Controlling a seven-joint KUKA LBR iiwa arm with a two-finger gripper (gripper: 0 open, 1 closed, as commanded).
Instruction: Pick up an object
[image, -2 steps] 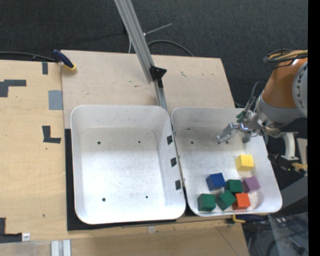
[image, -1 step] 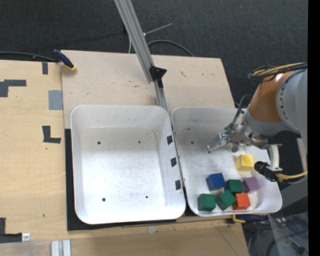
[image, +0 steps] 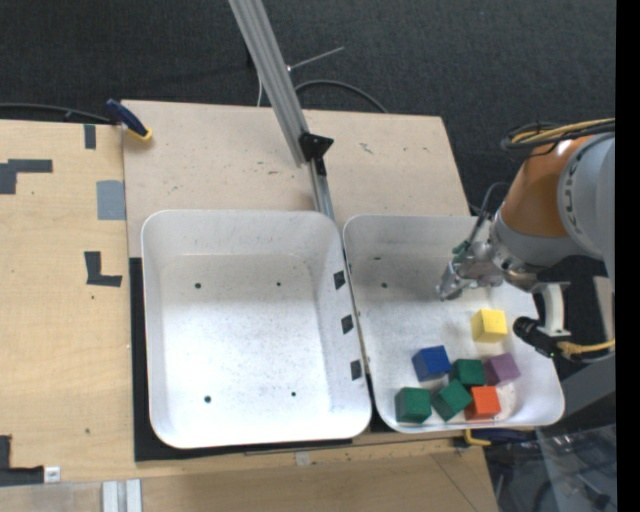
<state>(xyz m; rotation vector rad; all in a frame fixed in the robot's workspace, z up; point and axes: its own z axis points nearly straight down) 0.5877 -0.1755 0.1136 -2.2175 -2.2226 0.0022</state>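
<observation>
We judge our gripper (image: 452, 287), whose grasp state we cannot tell, is approaching; next it must descend onto the yellow cube (image: 490, 323) just beside it.

- Views: one, fixed, mounted above the bench (image: 250, 150).
- Direction: looks down at a slant; the bench's far edge lies toward the top of the frame, its near edge toward the bottom.
- Range: moderate; both white bins fit whole, the left bin (image: 160, 300) near centre, the right bin (image: 400, 250) toward the right side, with dark floor showing beyond the bench at the top.
- Arm entry: the grey and orange arm (image: 560, 200) comes in from the frame's right.
- Obstruction: a slanted metal rail (image: 275, 75) crosses the upper centre, running down to the gap between the bins.
</observation>
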